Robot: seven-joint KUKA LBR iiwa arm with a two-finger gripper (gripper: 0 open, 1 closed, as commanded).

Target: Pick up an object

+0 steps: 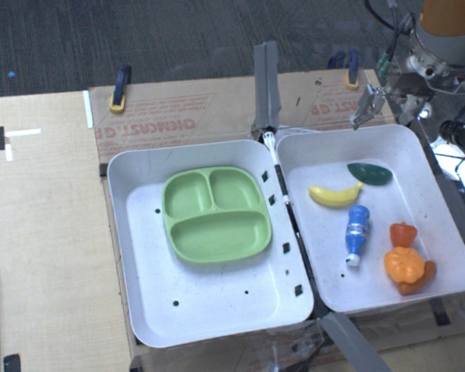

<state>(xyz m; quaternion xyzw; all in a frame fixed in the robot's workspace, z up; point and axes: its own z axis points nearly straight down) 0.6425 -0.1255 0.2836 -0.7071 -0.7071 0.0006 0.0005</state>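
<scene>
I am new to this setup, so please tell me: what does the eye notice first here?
First comes the green divided plate, alone in the left bin. Next, the right bin holds a yellow banana, a blue bottle and an orange toy. The gripper hangs above that bin's far edge.

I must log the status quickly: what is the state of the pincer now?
Pincer: above the right bin's far rim, holding nothing; open or closed cannot be told.
</scene>
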